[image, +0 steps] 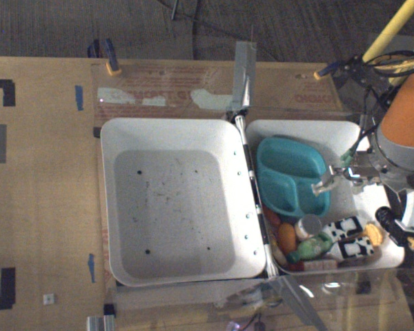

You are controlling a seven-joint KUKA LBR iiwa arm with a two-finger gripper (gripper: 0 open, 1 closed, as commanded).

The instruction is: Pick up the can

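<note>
Two bins [172, 133] white — left one speckled with dark flecks on floor. Teal divided tray [290, 174] in right bin. At lower right of frame: orange ball-like item [286, 237], black-and-white cow-patterned box [350, 238], green piece [310, 248], can [308, 225] with pale top. Arm [403, 126] grey with orange band. Bench [41, 185] tan — blue tape marks, black corner markers.

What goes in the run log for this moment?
gripper: above teal tray | can: in right bin, ungrasped

The arm [404, 126] is cut off by the right edge; clutter partly hides the can [308, 225].
</note>
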